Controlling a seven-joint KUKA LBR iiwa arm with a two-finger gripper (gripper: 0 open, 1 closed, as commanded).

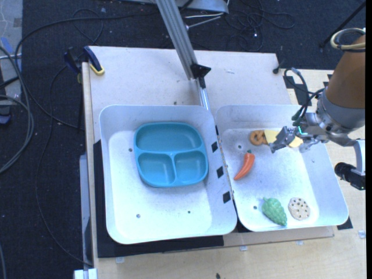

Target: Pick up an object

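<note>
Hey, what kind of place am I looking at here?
Probably a robotics lab: a robot arm reaches over two white bins of toy food, with loose cables on the dark carpet.

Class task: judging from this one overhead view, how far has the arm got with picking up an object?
Done: the gripper has reached the right bin and sits low beside the yellow piece and small orange round item. In hand: nothing visibly held. Left: grasping and lifting; chili pepper, green item and cookie lie untouched.
</note>
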